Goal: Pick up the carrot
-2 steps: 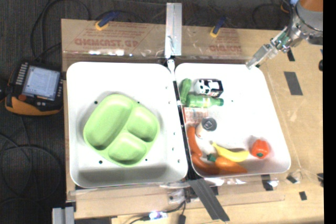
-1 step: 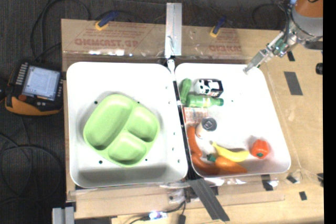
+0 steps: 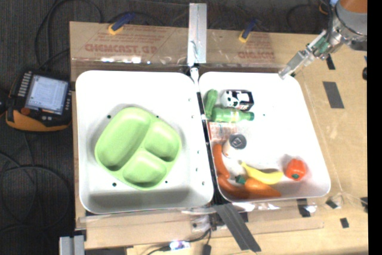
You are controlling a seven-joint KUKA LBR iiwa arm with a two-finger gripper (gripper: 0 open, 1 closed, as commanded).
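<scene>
- Claw (image 3: 290, 69) hangs over the far right corner of the right bin, at the end of the grey arm (image 3: 346, 15) that slants in from the upper right; it is small and blurred, so I cannot tell how it is set. Nothing visible in it, and it is well apart from the carrot.
- Tabletop (image 3: 346, 128): brown board, with black tape marks on its right side and two yellow-and-blue clamps (image 3: 121, 22) along the far edge.
- Left bin (image 3: 89, 188): white and shallow, carrying a green divided tray (image 3: 138, 145) with three compartments, set at a tilt near the middle.
- Right bin (image 3: 298, 110): white, its contents crowded along the left wall and near edge.
- Handheld pendant (image 3: 42, 98) with a lit screen lies on the dark floor, left of the tabletop.
- Carrot (image 3: 224, 173): long and orange, lying along the left wall of the right bin and curving into the near left corner, touching the banana.
- Banana (image 3: 262, 175): yellow, lying just beside the carrot and resting partly over its near end.
- Green bottle (image 3: 233, 116) lies on its side near the bin's far left, with a black-and-white item (image 3: 239, 98) just behind it.
- Round orange fruit (image 3: 295, 169) with a green top sits right of the banana, near the bin's near wall.
- Small grey disc (image 3: 237, 141) lies between the bottle and the banana.
</scene>
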